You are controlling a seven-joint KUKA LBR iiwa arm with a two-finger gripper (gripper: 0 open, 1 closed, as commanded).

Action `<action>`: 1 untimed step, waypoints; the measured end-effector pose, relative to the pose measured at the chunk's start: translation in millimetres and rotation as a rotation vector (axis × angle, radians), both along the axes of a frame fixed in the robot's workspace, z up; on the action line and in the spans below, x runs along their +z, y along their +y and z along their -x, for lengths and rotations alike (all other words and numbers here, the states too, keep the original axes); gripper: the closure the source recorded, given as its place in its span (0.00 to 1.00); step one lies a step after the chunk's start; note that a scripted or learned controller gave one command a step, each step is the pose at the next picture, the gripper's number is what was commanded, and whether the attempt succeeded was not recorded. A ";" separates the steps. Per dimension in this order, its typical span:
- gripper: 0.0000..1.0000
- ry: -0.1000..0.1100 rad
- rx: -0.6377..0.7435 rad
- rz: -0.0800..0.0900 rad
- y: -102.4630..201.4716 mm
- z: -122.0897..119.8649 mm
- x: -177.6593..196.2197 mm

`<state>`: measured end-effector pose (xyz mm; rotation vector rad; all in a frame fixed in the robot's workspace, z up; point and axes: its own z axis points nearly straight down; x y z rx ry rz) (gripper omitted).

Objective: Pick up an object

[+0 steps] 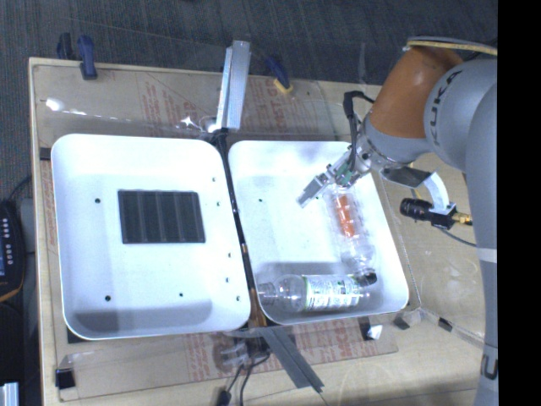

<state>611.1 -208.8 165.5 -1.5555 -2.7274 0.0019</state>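
A clear plastic bottle with an orange label is seen lying in the right bin, along its right side, cap towards the near wall. The gripper is placed just beside its upper end; the state of the fingers cannot be told. A second clear bottle with a green label lies along the near wall.

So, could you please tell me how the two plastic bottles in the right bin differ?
The bottle with the orange label lies along the bin's right side, cap toward the near end; the bottle with the green-and-white label lies crosswise against the near wall. The orange-labelled one sits right by the gripper; the other lies farther off. Both are clear, capped and lying flat.
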 end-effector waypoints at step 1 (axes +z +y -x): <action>0.00 0.000 0.000 0.000 0.0 0.0 0.0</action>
